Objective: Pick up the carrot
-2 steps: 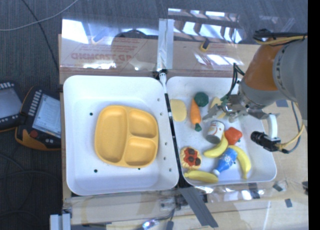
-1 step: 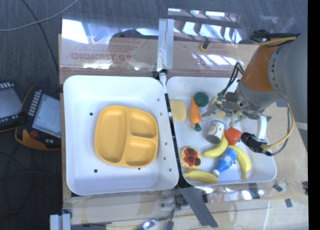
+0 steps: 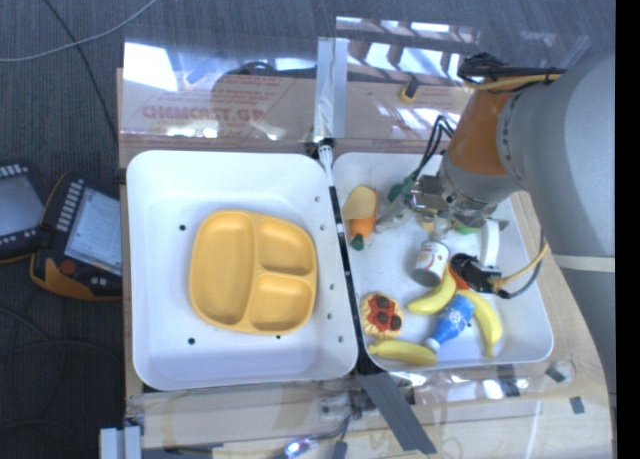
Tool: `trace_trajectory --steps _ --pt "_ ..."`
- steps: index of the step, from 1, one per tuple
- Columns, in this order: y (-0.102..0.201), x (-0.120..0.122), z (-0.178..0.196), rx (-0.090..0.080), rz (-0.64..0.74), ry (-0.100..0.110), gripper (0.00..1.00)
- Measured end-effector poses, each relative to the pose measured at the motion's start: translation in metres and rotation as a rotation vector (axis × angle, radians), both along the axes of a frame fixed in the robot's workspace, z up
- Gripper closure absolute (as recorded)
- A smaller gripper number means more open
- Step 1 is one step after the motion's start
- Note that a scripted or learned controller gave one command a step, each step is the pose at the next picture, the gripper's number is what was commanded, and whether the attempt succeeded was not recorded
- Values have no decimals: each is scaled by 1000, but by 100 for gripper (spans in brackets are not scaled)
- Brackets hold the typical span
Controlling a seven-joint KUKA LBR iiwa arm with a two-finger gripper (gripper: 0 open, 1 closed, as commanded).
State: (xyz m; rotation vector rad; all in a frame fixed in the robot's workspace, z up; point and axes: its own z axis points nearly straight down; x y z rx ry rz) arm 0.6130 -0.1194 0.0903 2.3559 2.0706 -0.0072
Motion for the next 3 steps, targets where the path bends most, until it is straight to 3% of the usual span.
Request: trace_trajectory --steps 1,2,3 --pt "19 41 -2 -1 -22 -8 0" --pt "74 6 89 6 15 7 0" --pt "23 -1 0 3 -90 -3 0"
